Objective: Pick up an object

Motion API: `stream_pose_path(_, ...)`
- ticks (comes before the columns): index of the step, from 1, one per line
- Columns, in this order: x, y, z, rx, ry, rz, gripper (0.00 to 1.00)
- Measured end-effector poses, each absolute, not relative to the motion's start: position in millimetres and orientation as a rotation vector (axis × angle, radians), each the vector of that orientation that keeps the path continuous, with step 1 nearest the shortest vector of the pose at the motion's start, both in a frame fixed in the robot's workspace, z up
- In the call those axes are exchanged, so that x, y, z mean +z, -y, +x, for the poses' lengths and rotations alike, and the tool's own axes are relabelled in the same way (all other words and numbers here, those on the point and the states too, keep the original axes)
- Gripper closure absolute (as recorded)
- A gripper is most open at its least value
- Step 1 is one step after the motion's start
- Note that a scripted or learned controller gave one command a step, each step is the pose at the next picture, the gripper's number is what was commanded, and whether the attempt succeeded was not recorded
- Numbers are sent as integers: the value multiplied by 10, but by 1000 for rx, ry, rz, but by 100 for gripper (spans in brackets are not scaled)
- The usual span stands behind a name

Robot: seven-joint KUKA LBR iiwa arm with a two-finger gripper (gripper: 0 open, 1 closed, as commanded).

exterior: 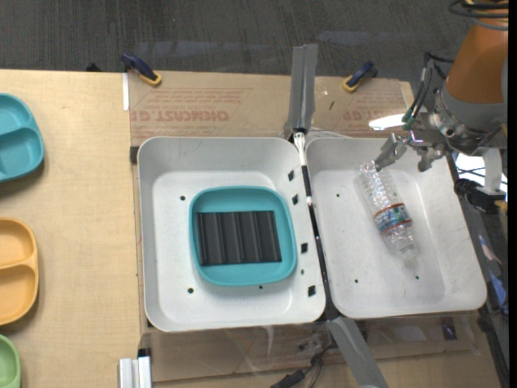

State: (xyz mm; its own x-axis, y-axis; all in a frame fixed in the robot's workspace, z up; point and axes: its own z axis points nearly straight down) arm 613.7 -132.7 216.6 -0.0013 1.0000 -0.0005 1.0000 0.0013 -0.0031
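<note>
Since the clear plastic bottle [388, 210] in the right bin [452, 285] looks empty, light, slick and crushable, the spread, empty-handed end effector [410, 153] should pinch mid-body, across its width.

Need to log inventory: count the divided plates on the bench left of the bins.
3, along the left edge: teal plate, orange plate, green plate, all partly cropped.

- We see a tray [242, 235] lying in the left bin [161, 241].
- A bottle [388, 210] lies in the right bin [436, 281].
- The gripper [410, 153] hangs over that bin's far edge.
</note>
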Motion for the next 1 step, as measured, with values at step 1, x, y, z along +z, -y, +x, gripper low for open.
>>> stream_pose_path(1, 957, 1498, 6021, 3, 2243, -2198, 0)
